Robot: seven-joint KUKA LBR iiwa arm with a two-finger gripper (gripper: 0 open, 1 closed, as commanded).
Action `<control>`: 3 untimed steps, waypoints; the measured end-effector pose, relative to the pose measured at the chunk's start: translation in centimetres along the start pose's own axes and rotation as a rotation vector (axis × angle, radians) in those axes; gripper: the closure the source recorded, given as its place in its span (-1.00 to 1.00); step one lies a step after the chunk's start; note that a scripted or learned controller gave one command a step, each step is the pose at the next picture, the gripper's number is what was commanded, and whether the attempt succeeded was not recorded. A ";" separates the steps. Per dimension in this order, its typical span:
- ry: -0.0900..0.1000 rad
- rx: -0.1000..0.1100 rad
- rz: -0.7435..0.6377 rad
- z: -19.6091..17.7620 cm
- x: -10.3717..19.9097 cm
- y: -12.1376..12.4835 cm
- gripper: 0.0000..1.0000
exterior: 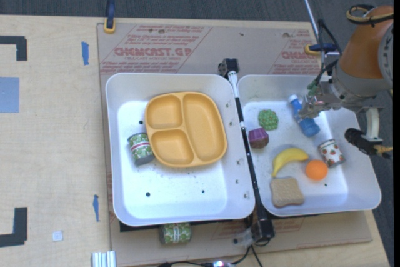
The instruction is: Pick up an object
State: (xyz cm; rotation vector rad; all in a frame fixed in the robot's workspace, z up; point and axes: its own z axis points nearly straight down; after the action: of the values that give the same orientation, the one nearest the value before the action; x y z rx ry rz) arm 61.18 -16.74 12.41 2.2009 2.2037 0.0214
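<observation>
Two shallow white bins side by side on the desk [50,134], over a brown printed board [187,47]. In the left bin [181,197]: a yellow divided plate [185,129] with three compartments, lying flat near the middle, and a small green-labelled can [141,148] on its side, touching the plate's left edge. Another small can [176,233] outside the bins, on the board just below the left bin's front rim. In the right bin [356,197]: a green bumpy ball [268,119] toward the back left, a purple block [258,137] just in front of it near the dividing rim, a banana [289,159] near the middle, an orange [317,170] just right of the banana, a slice of bread [287,192] at the front, below the banana, and a small white cup with red spots [331,152] tilted near the orange, toward the right wall. Toward the back right, two blue pieces: a small one [295,104] and a larger blue cup [309,127] just below. Grey arm with orange band [365,50] coming in from the right, tool [310,107] low over the back right of the right bin, right beside the blue pieces. Cannot tell whether open or closed, nor whether touching either blue piece. Blue clamp [110,14] at the board's back left corner.
</observation>
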 end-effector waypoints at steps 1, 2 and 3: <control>0.001 0.005 0.000 1.5 -3.7 -5.0 1.00; -0.004 0.001 0.002 1.9 -5.0 -7.0 1.00; 0.002 0.004 -0.002 1.6 -5.7 -12.2 1.00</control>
State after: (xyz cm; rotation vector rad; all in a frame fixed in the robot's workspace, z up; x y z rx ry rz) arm 49.00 -22.43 10.49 2.2020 2.2088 0.0192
